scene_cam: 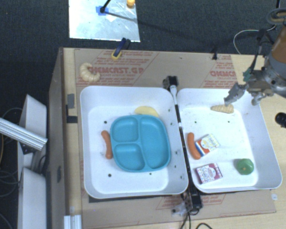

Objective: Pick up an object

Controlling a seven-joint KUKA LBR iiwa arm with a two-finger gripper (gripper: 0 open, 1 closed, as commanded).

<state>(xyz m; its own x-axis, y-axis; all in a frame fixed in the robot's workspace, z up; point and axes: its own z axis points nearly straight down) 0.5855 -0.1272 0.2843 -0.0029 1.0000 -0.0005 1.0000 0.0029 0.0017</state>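
Where the arm enters from the right, the tool sits over the far right corner of the right bin. One finger slants down to the left and a second points down further right, with a gap between them, so the tool stands open and nothing is held in it.

A pale, ridged pastry-like piece lies on the bin floor near the far wall, just below and left of the left fingertip, close to it; contact cannot be judged.

Well apart from the tool, toward the near side of the same bin, lie an orange sausage by the divider, a small red-and-white packet touching it, a dark red packet nearer the front, and a green fruit at the right.

The left bin holds a blue divided plate, a second sausage just left of it, and a yellow piece at the plate's far edge.

A beige knobbly item lies on the bench beyond the left bin.
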